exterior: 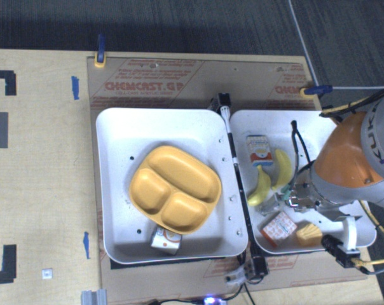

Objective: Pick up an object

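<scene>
Curved yellow plastic banana (263, 189) in right white bin (363, 237), at nine o'clock of grey two-finger gripper (292, 199). Nothing lifted yet; grasp and raise remaining. Gripper opening: cannot tell.

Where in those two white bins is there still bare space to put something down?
Left bin: bare floor along its far edge and left side, around the yellow tray. Right bin: crowded with bananas, cartons and the arm; only its far corner shows bare.

Grey arm (370, 170), orange band, black cables
</scene>
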Motion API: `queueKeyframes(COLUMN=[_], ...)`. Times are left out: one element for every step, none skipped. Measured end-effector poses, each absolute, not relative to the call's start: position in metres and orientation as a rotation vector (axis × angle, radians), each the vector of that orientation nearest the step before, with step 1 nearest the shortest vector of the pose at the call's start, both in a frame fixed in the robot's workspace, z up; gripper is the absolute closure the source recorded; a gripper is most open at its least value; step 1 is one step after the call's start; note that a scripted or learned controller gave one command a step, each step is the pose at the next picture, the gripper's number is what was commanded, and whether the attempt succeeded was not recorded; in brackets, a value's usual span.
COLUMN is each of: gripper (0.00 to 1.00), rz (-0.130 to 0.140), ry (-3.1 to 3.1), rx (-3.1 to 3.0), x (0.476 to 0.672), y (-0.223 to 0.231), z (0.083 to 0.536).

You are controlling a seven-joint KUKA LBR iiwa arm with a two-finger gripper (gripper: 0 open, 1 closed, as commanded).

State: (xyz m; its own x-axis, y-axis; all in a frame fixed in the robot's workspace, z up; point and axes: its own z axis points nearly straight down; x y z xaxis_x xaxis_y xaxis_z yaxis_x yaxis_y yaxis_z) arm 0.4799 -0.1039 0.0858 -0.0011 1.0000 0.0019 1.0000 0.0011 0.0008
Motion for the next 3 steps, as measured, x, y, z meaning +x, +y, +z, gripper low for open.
queueKeyframes(gripper=[1.00, 1.00, 1.00], rz=[-0.006, -0.004, -0.007], ry=[-2.226, -2.224, -2.230], rx=[-2.226, -2.219, -2.219], x=[0.482, 0.487, 0.489], y=[-0.105, -0.004, -0.004], z=[0.097, 0.185, 0.195])
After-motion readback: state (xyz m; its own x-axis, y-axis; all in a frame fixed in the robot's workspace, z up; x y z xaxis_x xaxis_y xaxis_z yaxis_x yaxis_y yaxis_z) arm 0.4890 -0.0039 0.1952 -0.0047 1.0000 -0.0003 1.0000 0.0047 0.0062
